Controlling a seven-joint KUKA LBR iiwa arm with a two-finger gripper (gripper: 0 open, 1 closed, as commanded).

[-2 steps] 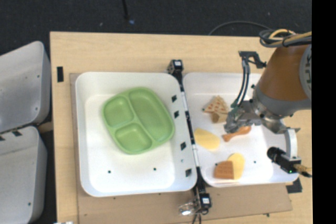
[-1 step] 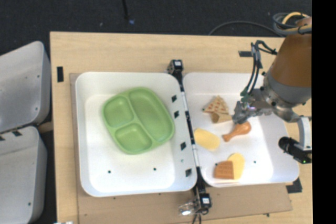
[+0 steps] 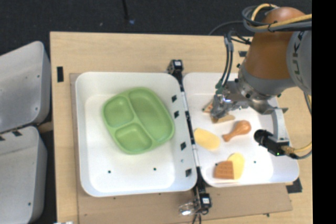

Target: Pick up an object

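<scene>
The right bin [image 3: 262, 173] holds several toy foods. A yellow oval piece [image 3: 207, 139] lies near its left wall. A brown drumstick [image 3: 237, 130] lies just right of that. An orange wedge resting on a yellow piece [image 3: 229, 167] sits near the front. A tan-brown flat piece [image 3: 224, 118] lies farther back, partly hidden under my gripper [image 3: 220, 106]. The gripper is low over this piece at the bin's back left. Whether it touches the piece is hidden by the wrist.
The left bin [image 3: 94, 176] carries a green divided plate [image 3: 138, 120]. A ridge with black clips [image 3: 185, 123] separates the two bins. The arm's grey and orange body [image 3: 270, 60] covers the right bin's back right. A black fitting with cables [image 3: 266, 140] hangs near the right wall.
</scene>
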